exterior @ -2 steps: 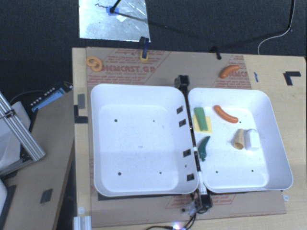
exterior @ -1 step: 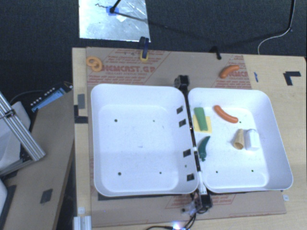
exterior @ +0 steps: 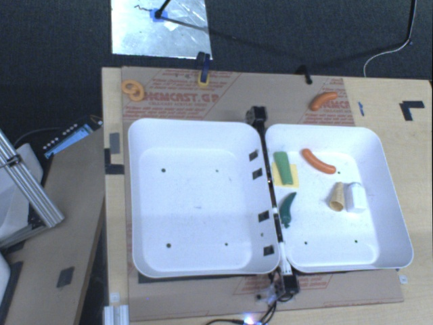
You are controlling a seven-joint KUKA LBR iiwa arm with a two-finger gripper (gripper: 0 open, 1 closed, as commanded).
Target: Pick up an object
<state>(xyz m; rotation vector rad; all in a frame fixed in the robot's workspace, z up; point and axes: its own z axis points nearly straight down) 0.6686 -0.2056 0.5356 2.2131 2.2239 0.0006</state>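
Note:
The right bin (exterior: 389, 181) holds several small objects. A yellow and green block (exterior: 285, 169) lies near its left wall. An orange sausage (exterior: 318, 160) sits beside it toward the back. A dark green pepper (exterior: 287, 208) lies lower left. A tan cone with a white piece (exterior: 346, 197) rests at centre right.
The left bin (exterior: 196, 195) sits beside the right one. On the bench behind lie another orange sausage (exterior: 323, 101), an orange ring (exterior: 133, 90) and a yellow clamp (exterior: 203, 70). A metal frame (exterior: 27, 188) stands at the left.

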